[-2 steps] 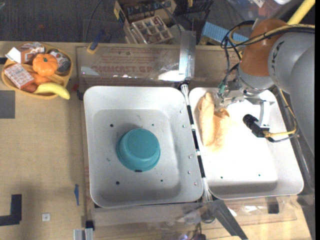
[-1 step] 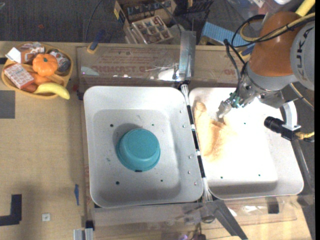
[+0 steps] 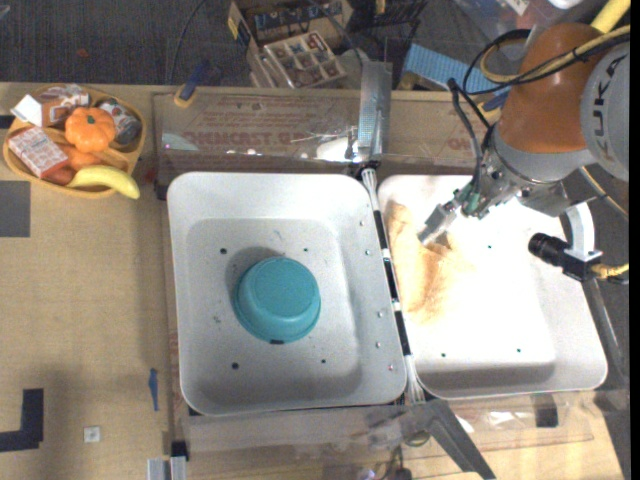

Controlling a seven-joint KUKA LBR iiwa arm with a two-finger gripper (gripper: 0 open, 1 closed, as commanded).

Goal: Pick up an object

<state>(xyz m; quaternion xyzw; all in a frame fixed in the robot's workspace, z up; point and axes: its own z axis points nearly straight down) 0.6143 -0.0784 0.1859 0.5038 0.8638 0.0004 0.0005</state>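
Over the right bin: grey arm with an orange band (image 3: 545, 78) reaching in from the right; its two-finger hand (image 3: 438, 224) hangs low above the upper left of the shallow white right bin (image 3: 560, 363); whether the hand is spread or pressed together I cannot tell; nothing visible between its tips
Beneath the hand: pale tan, flat, crumpled-looking thing (image 3: 430, 273) lying near the right bin's left wall; what it is I cannot tell
Left bin: shallow white left bin (image 3: 200, 218) holding a round teal plastic bowl (image 3: 278, 298), turned upside down, near its middle, well apart from the hand
Surface, far left corner: woven basket of toy food (image 3: 70, 143), with an orange pumpkin (image 3: 91, 128) and a yellow banana (image 3: 105, 179)
Risk: the tan thing looks thin and flat, so the tips may close on nothing or scrape the bin floor; the bin wall stands close, so a descent drifting left could strike it
Writing: part of "KUKA" on the arm's grey casing at the upper right; faint reddish print on the brown board behind the bins, too blurred to read
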